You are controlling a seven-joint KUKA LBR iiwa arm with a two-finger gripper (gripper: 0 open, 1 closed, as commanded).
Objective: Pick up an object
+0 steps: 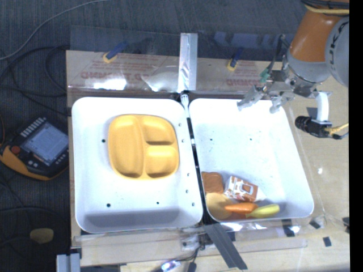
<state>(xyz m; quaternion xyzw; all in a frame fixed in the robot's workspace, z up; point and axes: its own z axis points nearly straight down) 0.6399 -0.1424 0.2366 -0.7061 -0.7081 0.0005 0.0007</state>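
The gripper [262, 103] hangs over the far edge of the right bin [255, 146], its two grey fingers [248, 101] spread apart with nothing between them. The objects lie far from it, bunched at the near edge of that bin: a brown round cookie-like piece [212, 181], a white and orange packet [241, 188], an orange carrot [239, 208] and a yellow banana-like piece [264, 211].
The left bin [91, 169] holds a yellow divided plate [143, 146]. A metal divider post [188, 61] stands between the bins at the back. A handheld control pendant [34, 149] lies on the floor to the left.
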